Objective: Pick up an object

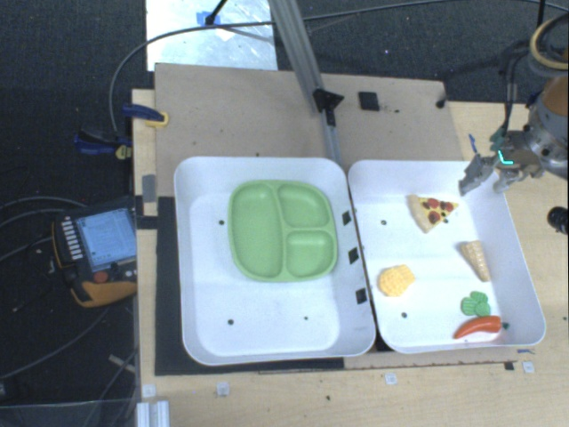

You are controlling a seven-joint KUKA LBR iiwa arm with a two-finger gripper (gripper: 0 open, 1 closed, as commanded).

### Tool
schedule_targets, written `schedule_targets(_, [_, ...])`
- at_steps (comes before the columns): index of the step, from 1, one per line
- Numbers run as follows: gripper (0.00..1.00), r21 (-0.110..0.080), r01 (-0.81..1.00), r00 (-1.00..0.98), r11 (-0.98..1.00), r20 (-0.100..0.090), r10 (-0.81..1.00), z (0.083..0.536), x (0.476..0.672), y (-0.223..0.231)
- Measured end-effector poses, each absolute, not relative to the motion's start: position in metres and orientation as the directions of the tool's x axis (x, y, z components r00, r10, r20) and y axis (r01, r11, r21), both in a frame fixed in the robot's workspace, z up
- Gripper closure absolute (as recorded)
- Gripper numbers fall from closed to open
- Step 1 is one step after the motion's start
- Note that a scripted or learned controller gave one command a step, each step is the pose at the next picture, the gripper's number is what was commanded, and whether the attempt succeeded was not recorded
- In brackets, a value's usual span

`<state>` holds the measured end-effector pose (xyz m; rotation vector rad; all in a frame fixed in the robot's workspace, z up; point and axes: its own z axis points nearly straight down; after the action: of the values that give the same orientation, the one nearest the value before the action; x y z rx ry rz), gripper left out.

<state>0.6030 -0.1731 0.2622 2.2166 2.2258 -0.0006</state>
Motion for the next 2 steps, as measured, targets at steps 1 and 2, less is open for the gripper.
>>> schedule_targets(1, [0.0, 0.002, 1.0, -0.004, 0.004, -0.001, 1.0, 0.263, 0.603, -0.173])
schedule_targets(2, [0.0, -0.001, 1.0, -0.001, 0.001, -0.001, 1.0, 0.214, 0.608, -0.182])
